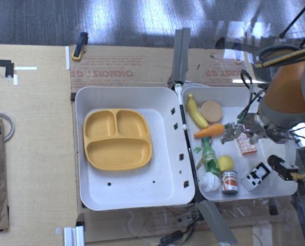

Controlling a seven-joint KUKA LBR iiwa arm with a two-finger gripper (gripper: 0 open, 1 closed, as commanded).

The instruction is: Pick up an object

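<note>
On the bench, two shallow white bins are set side by side. The left bin is the larger thing seen, and a yellow divided plate is laid toward its left edge and far side. The right bin is reached by the grey arm with its orange band, entering over the bin's right edge. The gripper is placed low above the bin's middle, just beside the right end of a carrot; whether its claw is released or clenched cannot be told.

Near the bin's far left corner a banana is laid, with a round tan disc just beside it. A green bottle is found along the left edge below the carrot, touching a yellow lemon. A red-and-white packet is seen right of the gripper. By the near edge, a white lump, a small can and a black-and-white block are lined up.
</note>
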